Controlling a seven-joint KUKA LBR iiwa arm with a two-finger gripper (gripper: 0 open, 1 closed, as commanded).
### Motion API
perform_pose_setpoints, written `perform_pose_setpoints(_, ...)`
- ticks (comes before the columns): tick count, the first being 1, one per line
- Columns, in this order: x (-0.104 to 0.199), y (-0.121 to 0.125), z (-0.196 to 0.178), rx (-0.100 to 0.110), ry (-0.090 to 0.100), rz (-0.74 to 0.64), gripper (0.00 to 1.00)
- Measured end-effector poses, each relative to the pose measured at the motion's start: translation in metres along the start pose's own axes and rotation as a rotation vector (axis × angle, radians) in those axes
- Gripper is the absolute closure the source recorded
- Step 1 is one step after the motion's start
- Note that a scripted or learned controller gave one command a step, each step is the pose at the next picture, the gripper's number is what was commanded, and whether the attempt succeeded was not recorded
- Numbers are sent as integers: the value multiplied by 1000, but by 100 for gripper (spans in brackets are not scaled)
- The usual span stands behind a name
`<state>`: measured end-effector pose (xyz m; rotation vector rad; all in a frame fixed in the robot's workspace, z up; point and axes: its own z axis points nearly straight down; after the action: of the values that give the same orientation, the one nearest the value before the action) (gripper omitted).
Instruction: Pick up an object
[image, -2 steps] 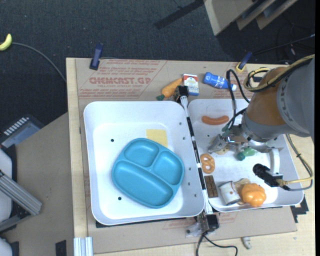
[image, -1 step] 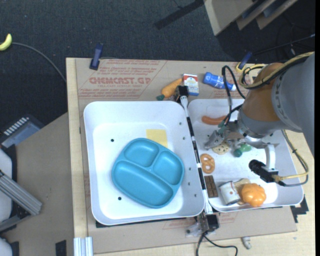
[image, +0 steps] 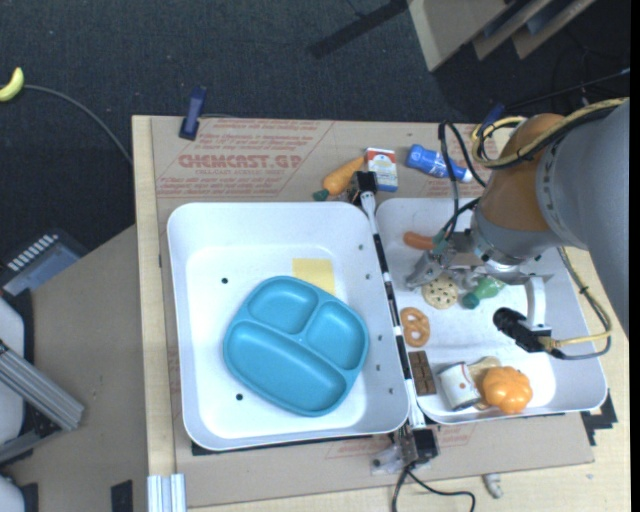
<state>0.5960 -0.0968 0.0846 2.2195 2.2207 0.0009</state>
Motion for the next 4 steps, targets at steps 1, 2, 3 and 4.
perform_pose_setpoints(1, -6, -27, 0, 4, 1, 1, 0)
perform_pose_setpoints(2, 1, -37, 0, 4, 2, 1, 0)
perform_pose_setpoints(3, 6, -5, 0, 0, 0, 0, 0)
perform_pose_setpoints(4, -10, -38, 0, 4, 1, 1, 0)
